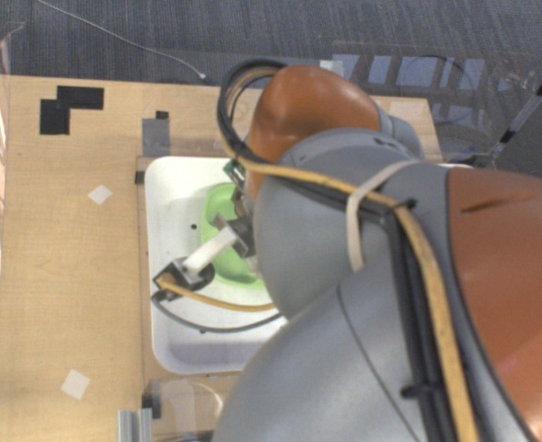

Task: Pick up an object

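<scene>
A bright green object (223, 212) lies in the left white bin (174, 201), mostly covered by the arm. The arm reaches down over the bin from the right and hides the gripper's fingers; the wrist area (241, 219) sits right above the green object. Whether anything is held is hidden from this view.
The large grey and orange arm (372, 274) fills the right and centre of the view, covering the right bin. A wooden bench (59, 274) with black marks and small white tags lies to the left of the bin.
</scene>
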Available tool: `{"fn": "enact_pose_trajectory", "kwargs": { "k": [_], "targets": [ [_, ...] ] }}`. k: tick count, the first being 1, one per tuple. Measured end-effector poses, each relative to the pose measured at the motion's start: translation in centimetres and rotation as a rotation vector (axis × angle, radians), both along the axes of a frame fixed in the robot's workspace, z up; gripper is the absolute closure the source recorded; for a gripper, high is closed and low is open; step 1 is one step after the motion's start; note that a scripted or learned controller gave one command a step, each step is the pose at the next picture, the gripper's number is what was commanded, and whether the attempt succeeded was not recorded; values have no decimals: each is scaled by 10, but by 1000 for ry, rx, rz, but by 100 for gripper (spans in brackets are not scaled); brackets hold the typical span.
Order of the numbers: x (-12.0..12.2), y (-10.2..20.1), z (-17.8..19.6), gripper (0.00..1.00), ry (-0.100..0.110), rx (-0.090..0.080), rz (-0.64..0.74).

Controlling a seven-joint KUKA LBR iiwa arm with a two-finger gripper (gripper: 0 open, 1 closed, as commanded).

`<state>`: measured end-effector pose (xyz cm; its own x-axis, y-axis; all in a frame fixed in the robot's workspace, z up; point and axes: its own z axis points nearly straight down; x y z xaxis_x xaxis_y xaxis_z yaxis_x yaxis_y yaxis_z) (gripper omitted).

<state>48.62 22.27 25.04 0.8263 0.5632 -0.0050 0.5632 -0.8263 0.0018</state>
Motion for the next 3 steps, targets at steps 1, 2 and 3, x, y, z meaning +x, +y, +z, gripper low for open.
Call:
{"fn": "enact_pose_trajectory", "kwargs": {
  "k": [1, 2, 3],
  "targets": [
    [0, 10, -26, 100, -3, 3, -219],
    [7, 11, 134, 100, -11, 14, -397],
    [0, 9, 18, 100, -1, -1, -166]
  ]
}}
